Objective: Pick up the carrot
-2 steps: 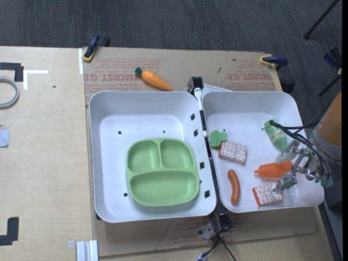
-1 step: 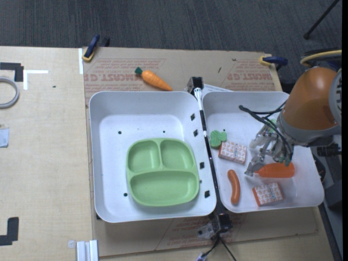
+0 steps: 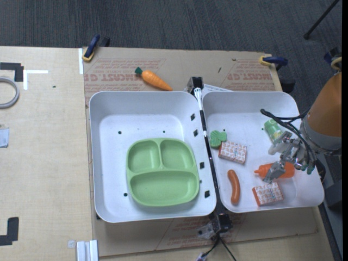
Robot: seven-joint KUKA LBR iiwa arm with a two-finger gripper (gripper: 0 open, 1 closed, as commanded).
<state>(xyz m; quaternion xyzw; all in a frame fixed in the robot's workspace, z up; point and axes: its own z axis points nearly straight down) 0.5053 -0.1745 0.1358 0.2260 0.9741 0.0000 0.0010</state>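
Your worktop (image 3: 43,189) carries two shallow white bins side by side on a cardboard sheet (image 3: 179,69). The left bin (image 3: 103,162) holds a green divided plate (image 3: 162,172). The right bin (image 3: 244,105) holds a sausage (image 3: 234,186), two small pink patterned boxes, one near the middle (image 3: 232,152) and one by the near wall (image 3: 267,193), and a green toy piece (image 3: 218,138). The arm (image 3: 326,118) reaches in from the right, and its claw (image 3: 277,170) sits low over an orange object (image 3: 265,172) in the right bin; you cannot tell whether it is released or clenched. The carrot (image 3: 154,79) lies on the cardboard beyond the far edge of the left bin, well apart from the claw.
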